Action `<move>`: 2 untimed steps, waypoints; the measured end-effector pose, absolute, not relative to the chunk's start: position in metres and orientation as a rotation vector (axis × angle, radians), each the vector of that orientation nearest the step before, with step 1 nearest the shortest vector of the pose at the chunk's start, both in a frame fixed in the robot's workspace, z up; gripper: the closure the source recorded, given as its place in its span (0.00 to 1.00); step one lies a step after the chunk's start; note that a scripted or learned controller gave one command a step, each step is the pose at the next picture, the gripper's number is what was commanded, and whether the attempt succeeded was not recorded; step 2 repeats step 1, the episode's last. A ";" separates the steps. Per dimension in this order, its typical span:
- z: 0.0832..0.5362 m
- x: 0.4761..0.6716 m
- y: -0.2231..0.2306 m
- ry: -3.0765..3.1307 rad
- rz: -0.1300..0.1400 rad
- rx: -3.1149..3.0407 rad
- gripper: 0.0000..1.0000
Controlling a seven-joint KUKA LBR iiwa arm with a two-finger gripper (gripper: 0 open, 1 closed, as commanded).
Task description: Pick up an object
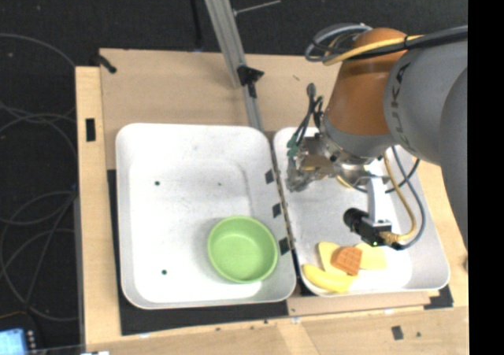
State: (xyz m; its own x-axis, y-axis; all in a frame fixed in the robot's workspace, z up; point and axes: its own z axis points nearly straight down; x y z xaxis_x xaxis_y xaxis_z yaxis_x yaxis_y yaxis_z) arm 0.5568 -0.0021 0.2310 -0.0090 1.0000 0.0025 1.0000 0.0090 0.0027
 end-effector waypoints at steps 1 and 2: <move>0.241 0.559 0.044 2.232 0.004 2.212 1.00; 0.241 0.559 0.044 2.232 0.004 2.212 1.00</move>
